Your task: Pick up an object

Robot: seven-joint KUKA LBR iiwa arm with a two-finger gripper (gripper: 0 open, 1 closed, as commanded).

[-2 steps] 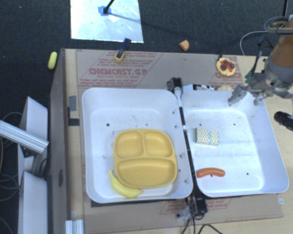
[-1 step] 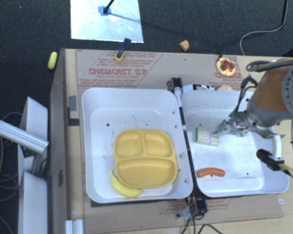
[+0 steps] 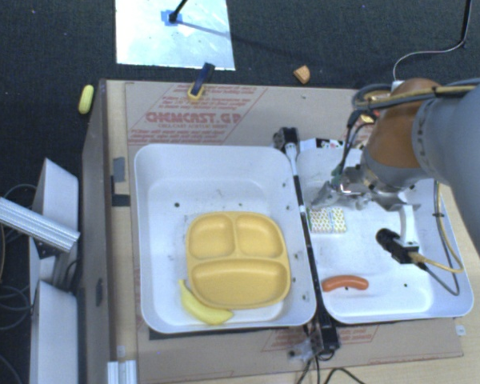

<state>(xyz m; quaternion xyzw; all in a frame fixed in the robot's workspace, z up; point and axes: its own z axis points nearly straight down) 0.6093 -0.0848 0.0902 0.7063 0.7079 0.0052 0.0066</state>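
Jaws beside patterned block [image 3: 328, 220].

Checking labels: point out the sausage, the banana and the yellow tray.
sausage [image 3: 345, 283], camera view, middle of its length.
banana [image 3: 202, 310], camera view, mid curve.
yellow tray [image 3: 238, 278], camera view, floor of its large compartment.
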